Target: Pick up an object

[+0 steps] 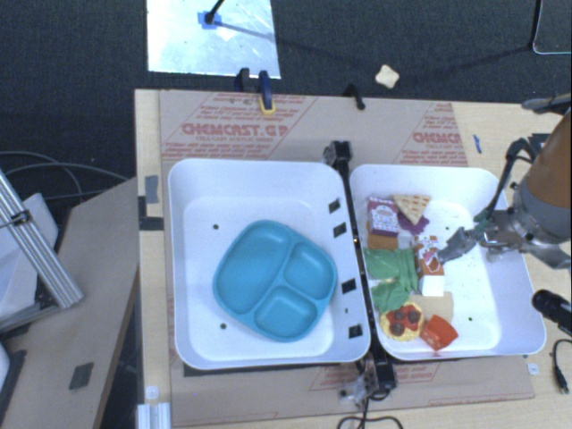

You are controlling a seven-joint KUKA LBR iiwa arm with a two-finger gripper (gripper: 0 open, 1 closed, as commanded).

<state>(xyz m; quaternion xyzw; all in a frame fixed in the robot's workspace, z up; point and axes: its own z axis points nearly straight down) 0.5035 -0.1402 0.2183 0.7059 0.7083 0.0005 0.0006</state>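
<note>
Seen from above at a slant, two white bins sit side by side on a bench. The left bin (192, 239) holds a blue divided plate (275, 280), tilted diagonally. The right bin (500, 320) holds a heap of toy food crowded against its left wall: a purple box (383, 214), a wafer wedge (412, 207), a green cloth-like piece (393, 271), a white block (433, 285), a small pizza (403, 321) and a red piece (439, 332). The arm (545, 199) reaches in from the right, its gripper (453, 244) low over the heap's right edge, probably aiming for something near the white block. Whether its jaws are apart or closed cannot be told. The heap's long axis runs front to back along the wall.
</note>
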